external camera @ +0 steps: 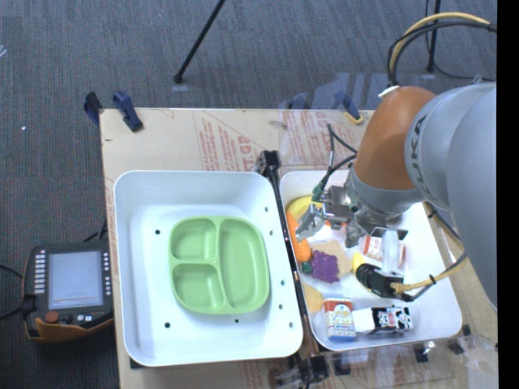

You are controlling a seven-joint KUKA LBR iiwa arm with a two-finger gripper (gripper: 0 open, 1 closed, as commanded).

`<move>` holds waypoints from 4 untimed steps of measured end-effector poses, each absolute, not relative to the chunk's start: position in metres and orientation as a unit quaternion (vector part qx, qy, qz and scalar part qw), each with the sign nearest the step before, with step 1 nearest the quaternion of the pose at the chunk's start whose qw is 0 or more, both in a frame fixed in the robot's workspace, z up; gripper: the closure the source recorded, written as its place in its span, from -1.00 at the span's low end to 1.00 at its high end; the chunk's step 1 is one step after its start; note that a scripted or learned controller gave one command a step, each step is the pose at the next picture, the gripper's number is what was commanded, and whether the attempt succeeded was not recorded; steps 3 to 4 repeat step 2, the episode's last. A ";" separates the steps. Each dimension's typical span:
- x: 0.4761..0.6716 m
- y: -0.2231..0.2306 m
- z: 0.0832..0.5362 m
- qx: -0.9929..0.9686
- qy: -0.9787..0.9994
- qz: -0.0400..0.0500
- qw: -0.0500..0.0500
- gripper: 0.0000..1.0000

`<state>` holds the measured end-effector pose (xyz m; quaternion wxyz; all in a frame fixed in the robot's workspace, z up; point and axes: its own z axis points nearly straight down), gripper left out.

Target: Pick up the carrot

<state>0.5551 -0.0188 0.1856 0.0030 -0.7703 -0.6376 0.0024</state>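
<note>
The carrot [298, 241] is a small orange piece lying at the left edge of the right bin [442, 298], against the wall between the two bins. My gripper [315, 220] hangs low over that bin, just above and to the right of the carrot, very close to it. The grey wrist with its orange band [397, 140] hides much of the bin's far half. I see nothing clearly held.
Purple grapes [326, 266] lie right of the carrot, a yellow banana [298, 207] behind it. A small carton [339, 317], a black-and-white box [392, 320] and a red-and-white pack [379, 245] sit nearby. The left bin [138, 298] holds a green divided plate [219, 264].
</note>
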 end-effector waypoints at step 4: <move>0.587 -0.083 0.086 -0.797 -0.604 0.002 0.002 -1.00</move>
